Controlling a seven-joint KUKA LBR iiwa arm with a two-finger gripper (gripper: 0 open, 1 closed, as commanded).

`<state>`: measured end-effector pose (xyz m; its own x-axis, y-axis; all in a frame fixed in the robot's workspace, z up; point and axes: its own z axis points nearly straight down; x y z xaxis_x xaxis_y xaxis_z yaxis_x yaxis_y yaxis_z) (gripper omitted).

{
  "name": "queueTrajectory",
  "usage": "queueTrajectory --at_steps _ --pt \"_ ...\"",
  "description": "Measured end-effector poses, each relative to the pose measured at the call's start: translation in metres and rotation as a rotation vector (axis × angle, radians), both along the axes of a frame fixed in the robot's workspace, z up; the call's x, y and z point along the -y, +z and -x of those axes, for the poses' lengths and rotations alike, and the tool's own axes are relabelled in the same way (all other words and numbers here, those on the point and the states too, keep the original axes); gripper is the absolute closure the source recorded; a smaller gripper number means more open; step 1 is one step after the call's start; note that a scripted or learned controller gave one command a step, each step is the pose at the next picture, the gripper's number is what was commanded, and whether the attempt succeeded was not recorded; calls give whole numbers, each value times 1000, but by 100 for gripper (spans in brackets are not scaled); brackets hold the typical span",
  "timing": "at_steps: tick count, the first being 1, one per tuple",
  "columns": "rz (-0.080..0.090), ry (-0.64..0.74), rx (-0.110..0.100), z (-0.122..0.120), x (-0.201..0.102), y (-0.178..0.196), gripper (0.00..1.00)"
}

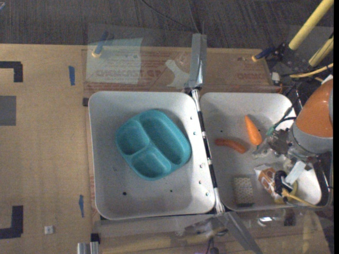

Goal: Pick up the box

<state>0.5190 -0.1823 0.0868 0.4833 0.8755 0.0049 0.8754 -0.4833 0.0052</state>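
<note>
1. The box [243, 189] is small, squarish and speckled grey. It lies flat on the floor of the right bin [233, 105], close to that bin's near wall and a little right of the divide between the two bins.
2. Nothing touches the box; it sits alone on the white floor.
3. Just to its right lies a crumpled orange-and-white packet [266, 178], apart from it.
4. Further up the same bin are two orange carrots: one [231, 145] lies almost level near the middle, and the other [253, 130] slants above and to the right of it.
5. The claw [269, 146] hangs over the right side of this bin, beside the slanted carrot and above the packet, well apart from the box. I cannot tell whether it is wide or narrow, and nothing can be seen held in it.
6. The arm [318, 118], with its orange band, comes in over the bin's right wall.
7. The left bin [106, 110] holds a teal divided plate [153, 143], lying near its middle and turned at a slant.
8. Both bins rest on a tan bench [42, 157].
</note>
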Motion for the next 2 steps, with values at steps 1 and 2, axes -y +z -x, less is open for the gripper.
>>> queueTrajectory --at_steps 1,2 --pt "2 -11 1 0 6 8 100" --pt "6 43 6 35 -87 2 100"
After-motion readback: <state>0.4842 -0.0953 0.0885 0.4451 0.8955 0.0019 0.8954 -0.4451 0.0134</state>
